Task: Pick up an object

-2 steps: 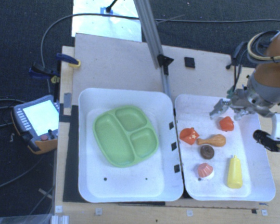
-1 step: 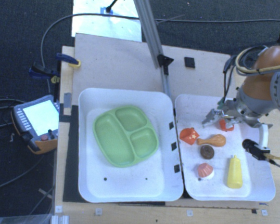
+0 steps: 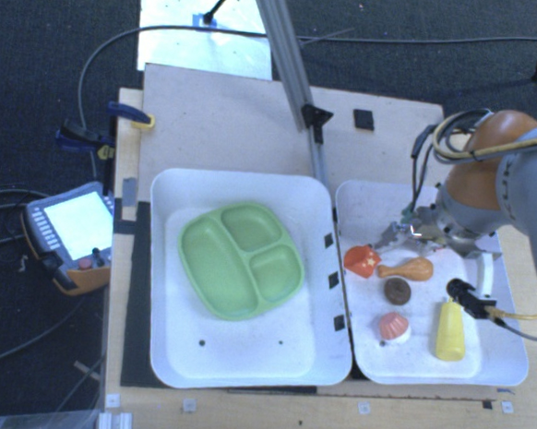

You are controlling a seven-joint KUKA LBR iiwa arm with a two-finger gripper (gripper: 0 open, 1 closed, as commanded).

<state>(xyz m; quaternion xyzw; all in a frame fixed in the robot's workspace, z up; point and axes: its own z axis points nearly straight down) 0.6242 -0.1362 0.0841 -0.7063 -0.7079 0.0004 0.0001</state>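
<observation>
Overhead, the gripper [image 3: 398,233] hangs in the upper part of the right bin [image 3: 371,203], reaching in from the right below the grey arm [image 3: 530,183] and its orange band [image 3: 481,165]; whether it is open or closed cannot be told from this slant, and nothing is seen held by it; cables loop around the wrist, and one runs down past a black connector [image 3: 463,296] toward the bin's right edge.

Just below the gripper lie the loose objects, all resting on the white floor of the right bin; an orange-red piece [image 3: 361,261] sits nearest, at the bin's left side; a tan drumstick-shaped toy [image 3: 409,267] lies just beside it to the right, on its side; below that is a round brown piece [image 3: 397,290]; lower still, a pink and white round item [image 3: 393,327]; to its right a yellow bottle-like object [image 3: 451,331] lies lengthwise, near the black connector.

Further out, the left bin [image 3: 173,192] holds a green divided plate [image 3: 240,259] with three compartments, set near its middle; both bins rest side by side on a pale board [image 3: 221,113]; a grey pole [image 3: 286,44] slants across the board's upper part; off the bench to the left, a handheld pendant with a lit screen [image 3: 71,230] lies on the dark floor among cables.
</observation>
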